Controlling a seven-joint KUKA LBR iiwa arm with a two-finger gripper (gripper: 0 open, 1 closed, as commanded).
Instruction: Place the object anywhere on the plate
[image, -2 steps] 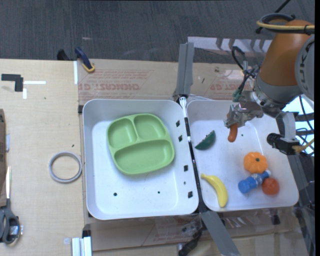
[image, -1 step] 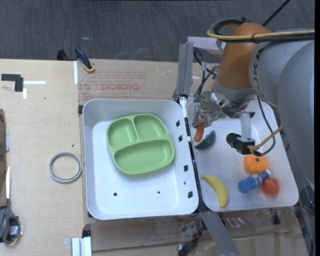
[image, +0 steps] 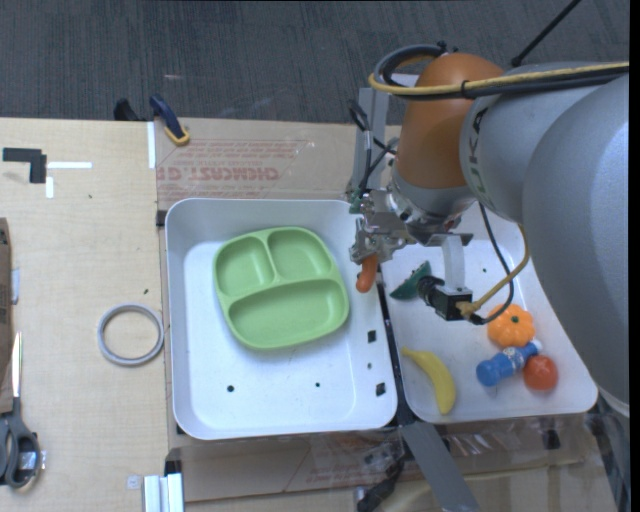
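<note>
- my tool (image: 372, 243) hangs over the divide between the two white bins, just to the right of the green plate (image: 281, 286).
- a small orange carrot-like object (image: 366, 276) dangles straight below the tool's tip, its top end tucked up between the fingers; i judge i have it pinched, with the fingers closed down narrow on it.
- the object sits just off the plate's right rim, above the left bin (image: 270, 395) wall and not over the plate yet.
- so the step in hand is the carry: the pick looks done, the placing is not.
- next i need to travel left from here until the object is over one of the plate's compartments, the big lower one being the nearest, then lower and let go.
- the grip looks slight, only on the tip, so a gentle move seems wise.
- further right of the plate lie a banana (image: 433, 377), a small pumpkin (image: 512, 329) and a green piece (image: 411, 287), all in the right bin (image: 560, 395).
</note>
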